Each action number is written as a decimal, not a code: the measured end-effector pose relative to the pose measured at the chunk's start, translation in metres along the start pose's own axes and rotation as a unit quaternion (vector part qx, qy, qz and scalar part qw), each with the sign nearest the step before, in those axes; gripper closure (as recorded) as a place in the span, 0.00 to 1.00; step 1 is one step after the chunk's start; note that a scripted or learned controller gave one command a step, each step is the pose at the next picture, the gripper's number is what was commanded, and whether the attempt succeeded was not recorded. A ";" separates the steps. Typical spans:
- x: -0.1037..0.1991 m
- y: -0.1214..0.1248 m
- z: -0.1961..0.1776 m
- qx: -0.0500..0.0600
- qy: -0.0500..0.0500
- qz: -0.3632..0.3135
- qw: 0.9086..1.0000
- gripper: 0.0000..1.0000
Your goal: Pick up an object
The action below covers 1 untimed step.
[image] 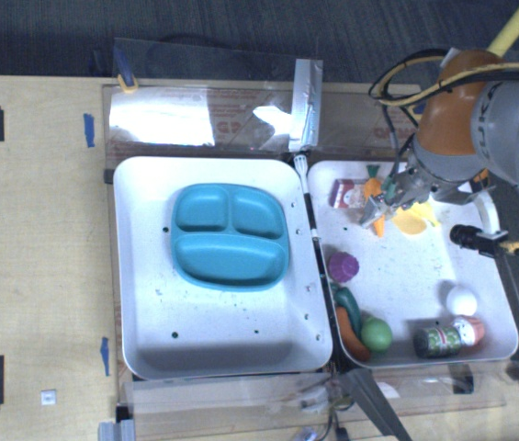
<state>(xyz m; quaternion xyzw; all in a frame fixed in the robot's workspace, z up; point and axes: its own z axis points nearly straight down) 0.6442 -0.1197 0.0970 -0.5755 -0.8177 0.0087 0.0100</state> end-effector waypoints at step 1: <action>0.083 0.028 -0.093 -0.018 -0.005 -0.028 0.999 1.00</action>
